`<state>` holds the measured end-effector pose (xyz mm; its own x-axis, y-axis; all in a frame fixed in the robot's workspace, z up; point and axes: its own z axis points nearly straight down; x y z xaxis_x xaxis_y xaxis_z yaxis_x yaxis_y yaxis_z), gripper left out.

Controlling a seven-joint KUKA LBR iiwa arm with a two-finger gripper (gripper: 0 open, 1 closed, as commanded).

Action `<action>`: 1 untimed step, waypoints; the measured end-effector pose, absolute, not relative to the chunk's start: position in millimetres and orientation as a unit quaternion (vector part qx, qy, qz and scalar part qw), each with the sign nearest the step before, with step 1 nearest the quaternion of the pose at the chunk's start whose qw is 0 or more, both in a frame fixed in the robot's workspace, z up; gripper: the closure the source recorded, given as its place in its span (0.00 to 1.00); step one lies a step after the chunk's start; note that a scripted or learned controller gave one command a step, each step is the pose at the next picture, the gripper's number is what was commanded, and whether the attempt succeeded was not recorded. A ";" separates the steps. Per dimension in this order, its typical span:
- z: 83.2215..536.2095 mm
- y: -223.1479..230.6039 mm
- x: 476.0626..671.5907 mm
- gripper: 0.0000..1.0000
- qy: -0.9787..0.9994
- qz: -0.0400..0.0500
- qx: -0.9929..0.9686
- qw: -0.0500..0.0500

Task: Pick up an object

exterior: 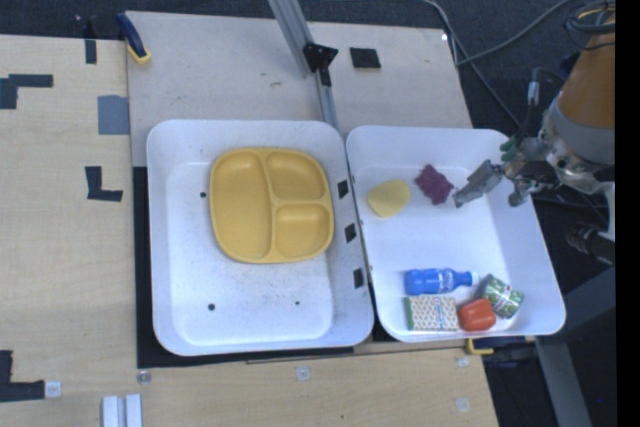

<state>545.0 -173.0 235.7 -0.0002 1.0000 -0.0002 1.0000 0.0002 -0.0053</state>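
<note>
hand (492, 183) hovers open beside purple object (434, 183) in right bin (520, 245).

Place: looking like a robotics lab.
Evidence: cables (400, 0) trailing over dark carpet, tape marks (100, 183) sticking on the bench (60, 245), white bins (250, 335) sitting side by side.

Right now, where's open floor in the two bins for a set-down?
Right bin: bare middle, between the yellow lump and purple piece above and the blue bottle below. Its near-right corner is crowded. Left bin: a strip below the yellow tray.
</note>
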 end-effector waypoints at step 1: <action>186.8 -178.8 537.2 0.00 -0.707 0.002 -0.707 0.003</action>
<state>537.2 -178.8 186.8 0.0003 1.0000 0.0005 1.0000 -0.0003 -0.0073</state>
